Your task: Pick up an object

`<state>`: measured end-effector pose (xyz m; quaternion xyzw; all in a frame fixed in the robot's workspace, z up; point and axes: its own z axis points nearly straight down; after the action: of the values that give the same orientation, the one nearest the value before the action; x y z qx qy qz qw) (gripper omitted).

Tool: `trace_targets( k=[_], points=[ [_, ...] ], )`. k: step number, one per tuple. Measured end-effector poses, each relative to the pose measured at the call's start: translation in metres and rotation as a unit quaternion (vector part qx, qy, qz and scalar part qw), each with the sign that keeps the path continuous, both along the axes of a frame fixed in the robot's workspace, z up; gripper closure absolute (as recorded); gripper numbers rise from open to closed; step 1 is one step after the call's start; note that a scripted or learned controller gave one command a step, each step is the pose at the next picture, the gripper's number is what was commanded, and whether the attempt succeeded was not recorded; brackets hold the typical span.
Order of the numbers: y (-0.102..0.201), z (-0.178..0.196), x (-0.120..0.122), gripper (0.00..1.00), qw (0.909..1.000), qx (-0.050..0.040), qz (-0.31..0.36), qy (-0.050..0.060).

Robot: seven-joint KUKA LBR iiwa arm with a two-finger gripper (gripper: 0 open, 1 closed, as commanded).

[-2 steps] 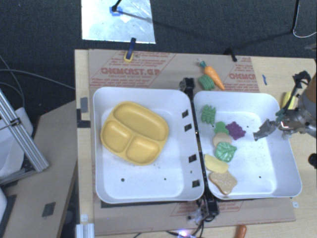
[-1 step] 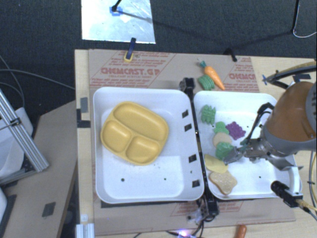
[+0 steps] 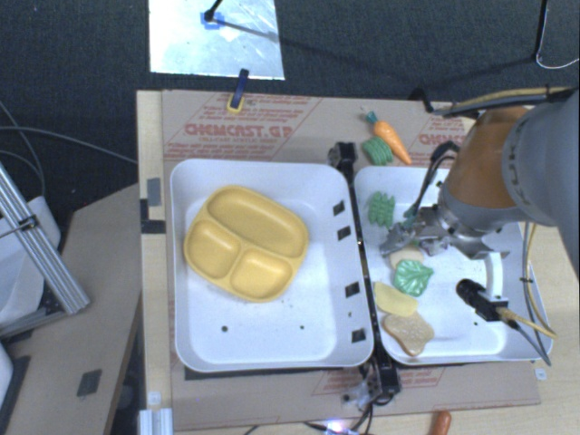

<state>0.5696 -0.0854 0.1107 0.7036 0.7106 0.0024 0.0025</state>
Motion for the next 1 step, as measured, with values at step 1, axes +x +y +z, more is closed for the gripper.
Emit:
trace_targets(
  k=[1],
  points=[
    [-0.0028, 0.0115, -0.003, 1.0, 1.0, 0.0001, -0.003, 0.002]
  ],
)
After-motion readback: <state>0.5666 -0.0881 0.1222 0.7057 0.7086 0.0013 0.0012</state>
